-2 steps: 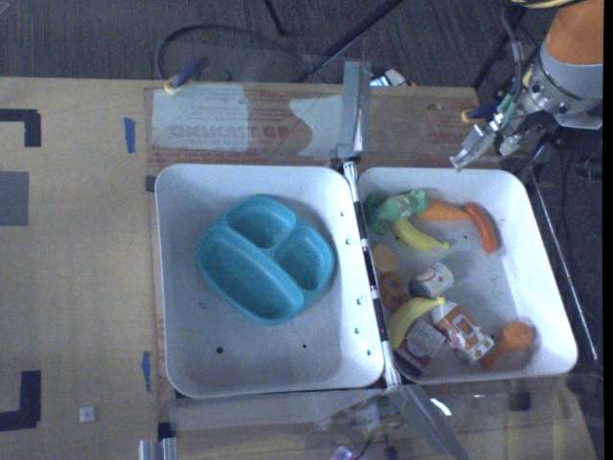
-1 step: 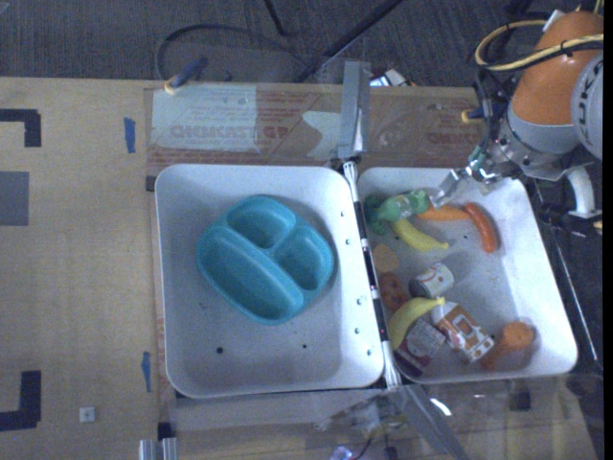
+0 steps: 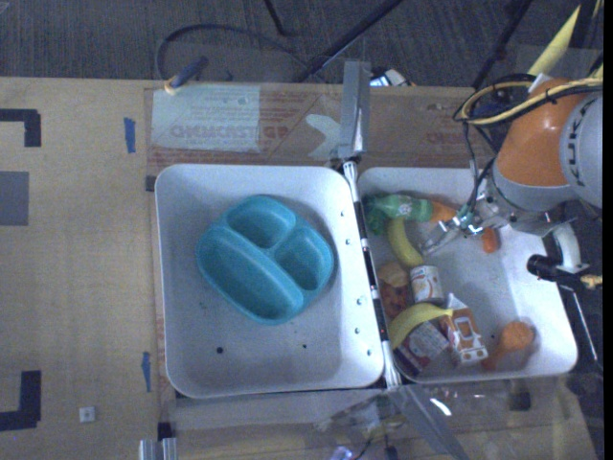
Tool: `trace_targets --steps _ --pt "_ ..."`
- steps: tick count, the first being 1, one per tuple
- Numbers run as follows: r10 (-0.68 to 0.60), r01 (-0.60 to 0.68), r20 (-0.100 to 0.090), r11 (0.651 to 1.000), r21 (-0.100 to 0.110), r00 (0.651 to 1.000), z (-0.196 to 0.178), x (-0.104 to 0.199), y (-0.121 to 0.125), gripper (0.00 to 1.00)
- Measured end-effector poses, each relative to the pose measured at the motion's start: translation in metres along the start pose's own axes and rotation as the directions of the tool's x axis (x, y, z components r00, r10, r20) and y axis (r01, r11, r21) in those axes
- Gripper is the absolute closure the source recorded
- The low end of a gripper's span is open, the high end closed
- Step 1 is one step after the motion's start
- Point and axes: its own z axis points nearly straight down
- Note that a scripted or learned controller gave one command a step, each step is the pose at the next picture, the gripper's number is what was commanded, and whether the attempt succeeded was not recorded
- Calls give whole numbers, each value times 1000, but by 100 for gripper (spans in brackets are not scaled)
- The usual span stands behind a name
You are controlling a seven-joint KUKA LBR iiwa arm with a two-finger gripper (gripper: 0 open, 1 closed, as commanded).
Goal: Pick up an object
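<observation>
Banana (image 3: pixel 404 242) under the gripper (image 3: pixel 450 232) looks light, soft, easily bruised; best taken across its middle. I cannot tell how the gripper is set.

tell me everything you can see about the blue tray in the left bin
The blue tray is a rounded, teal, plastic-looking dish split into three compartments: one long section and two smaller ones. It lies flat and right side up, turned at a slant, near the middle of the left bin. Its compartments hold nothing, and it touches only the bin floor.
</observation>
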Motion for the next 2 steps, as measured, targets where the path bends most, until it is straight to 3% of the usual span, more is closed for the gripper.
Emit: trace_targets --steps 1,2 --pt "4 -4 2 1000 -3 1000 -10 -2 1 100" --pt "-113 113 -1 994 3 994 -135 29 -1 100"
